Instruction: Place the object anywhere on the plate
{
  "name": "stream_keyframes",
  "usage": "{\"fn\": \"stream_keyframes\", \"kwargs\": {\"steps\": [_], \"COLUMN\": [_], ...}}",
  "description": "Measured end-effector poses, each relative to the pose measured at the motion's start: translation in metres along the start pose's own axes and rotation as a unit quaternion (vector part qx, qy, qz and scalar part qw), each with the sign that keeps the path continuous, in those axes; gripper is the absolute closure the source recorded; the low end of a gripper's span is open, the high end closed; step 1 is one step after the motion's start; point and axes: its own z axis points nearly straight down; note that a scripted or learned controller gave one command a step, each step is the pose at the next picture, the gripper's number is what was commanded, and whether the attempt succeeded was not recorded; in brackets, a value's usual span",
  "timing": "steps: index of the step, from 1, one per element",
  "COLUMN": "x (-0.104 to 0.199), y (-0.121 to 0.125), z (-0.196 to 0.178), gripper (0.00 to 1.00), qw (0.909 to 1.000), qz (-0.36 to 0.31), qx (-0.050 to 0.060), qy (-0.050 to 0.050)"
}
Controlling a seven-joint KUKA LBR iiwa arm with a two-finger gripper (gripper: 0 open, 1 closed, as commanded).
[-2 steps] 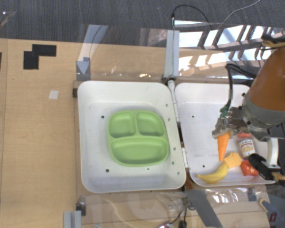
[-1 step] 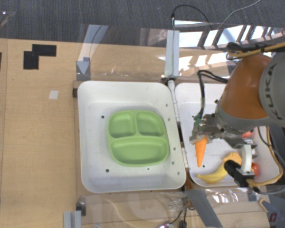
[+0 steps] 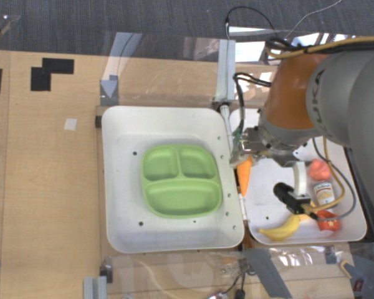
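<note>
1. Black marks [image 3: 50, 73]: flat on the wooden bench [image 3: 43, 185], far to the left of the claw and slightly above it in the view.

2. Left bin [image 3: 121, 185]: white, shallow and square. It lies just left of the claw, and its right wall runs right beside the claw.

3. Plate [image 3: 181, 182]: green, with three compartments, two small above one long. It sits in the middle of the left bin, left of the claw and a little below it. All three compartments are bare.

4. Carrot [image 3: 243, 178]: orange, the task's thing. It is directly below the claw in the view, lengthwise along the left wall of the right bin. Its thick end is up at the claw and its point faces away from it. It is not on the plate.

5. Claw [image 3: 244, 149]: under the grey wrist and orange band of the arm [image 3: 336, 98], at the wall between the two bins. It meets the carrot's thick end. Whether it is clenched on the carrot or released cannot be told, since the wrist hides it.

6. Right bin [image 3: 262, 204]: white, and extends below and to the right of the claw.

7. Banana [image 3: 282, 229]: yellow, below and right of the claw, near the bin's lower rim.

8. Pink thing [image 3: 320, 168]: well to the right of the claw.

9. Jar [image 3: 324, 194]: small and labelled, just below the pink thing.

10. Red thing [image 3: 327, 222]: below the jar, farthest from the claw.
</note>
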Motion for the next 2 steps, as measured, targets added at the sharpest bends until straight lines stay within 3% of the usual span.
{"fn": "stream_keyframes", "kwargs": {"steps": [1,2], "x": [0.0182,0.0181], "y": [-0.0128,-0.0127], "z": [0.0008,0.0006], "gripper": [1.00,0.00], "qw": [0.9969,0.9969], "qz": [0.079,0.079], "qx": [0.001,0.001], "qy": [0.000,0.000]}}
